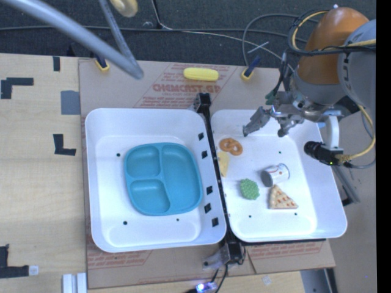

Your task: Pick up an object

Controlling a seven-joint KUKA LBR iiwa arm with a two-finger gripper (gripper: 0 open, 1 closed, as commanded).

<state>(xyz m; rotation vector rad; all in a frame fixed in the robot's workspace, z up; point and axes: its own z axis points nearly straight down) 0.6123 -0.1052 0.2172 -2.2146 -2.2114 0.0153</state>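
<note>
The right bin (317,218) holds a pretzel (230,145), a pale yellow piece (223,163) at its left wall, a green broccoli-like piece (248,188), a small white and grey can (275,174) lying on its side, and a pizza slice (281,198). My gripper (269,124) hangs above the far part of this bin, up and right of the pretzel. Its two dark fingers are spread apart, with nothing between them.
The left bin (104,163) carries a blue divided plate (163,179). A yellow banana-shaped object (200,74) lies on the cardboard behind the bins. Cables loop over the bench at the back right, and a black part (319,151) juts from the arm over the right bin's far edge.
</note>
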